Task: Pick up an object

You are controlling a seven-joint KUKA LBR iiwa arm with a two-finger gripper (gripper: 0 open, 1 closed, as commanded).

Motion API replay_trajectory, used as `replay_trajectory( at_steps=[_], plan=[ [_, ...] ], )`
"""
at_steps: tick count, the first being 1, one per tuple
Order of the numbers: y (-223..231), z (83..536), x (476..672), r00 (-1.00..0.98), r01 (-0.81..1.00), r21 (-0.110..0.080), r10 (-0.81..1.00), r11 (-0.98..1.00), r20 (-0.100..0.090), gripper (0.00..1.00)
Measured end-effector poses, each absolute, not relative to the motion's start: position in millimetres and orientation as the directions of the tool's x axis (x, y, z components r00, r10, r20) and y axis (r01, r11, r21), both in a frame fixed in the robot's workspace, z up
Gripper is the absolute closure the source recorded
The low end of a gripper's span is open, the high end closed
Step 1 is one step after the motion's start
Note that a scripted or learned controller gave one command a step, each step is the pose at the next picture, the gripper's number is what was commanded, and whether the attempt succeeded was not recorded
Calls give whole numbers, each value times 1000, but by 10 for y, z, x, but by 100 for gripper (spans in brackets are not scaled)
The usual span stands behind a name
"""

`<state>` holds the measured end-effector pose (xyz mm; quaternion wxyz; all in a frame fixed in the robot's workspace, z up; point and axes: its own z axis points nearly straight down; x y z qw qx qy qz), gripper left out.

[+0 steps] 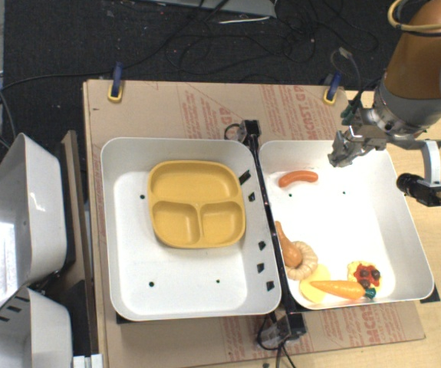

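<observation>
My gripper (341, 155) hangs over the far edge of the right bin (404, 205), above and to the right of an orange sausage (297, 178). Nothing is seen between its fingers; whether they stand open or shut is unclear. Near the bin's front lie a tan shrimp-like toy (295, 254), an orange carrot (337, 288) on a pale yellow piece (312, 280), and a small yellow item with red and dark bits (364, 274).
The left bin (128, 267) holds a yellow three-compartment plate (197, 203). A black divider strip (263, 205) runs between the bins. Two clamps (115, 92) (332, 92) grip the cardboard's far edge. White containers (21, 205) stand at the left.
</observation>
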<state>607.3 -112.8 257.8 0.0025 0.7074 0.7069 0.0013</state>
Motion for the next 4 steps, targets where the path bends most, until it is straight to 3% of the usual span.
replay_trajectory(
  at_steps=[2, 4],
  plan=[
    [-145, 2372, 6081, -6, 1000, -2, 1000, 6, 0, 100],
    [878, 2438, 6316, -8, 1000, 3, 1000, 8, 2, 100]
  ],
)
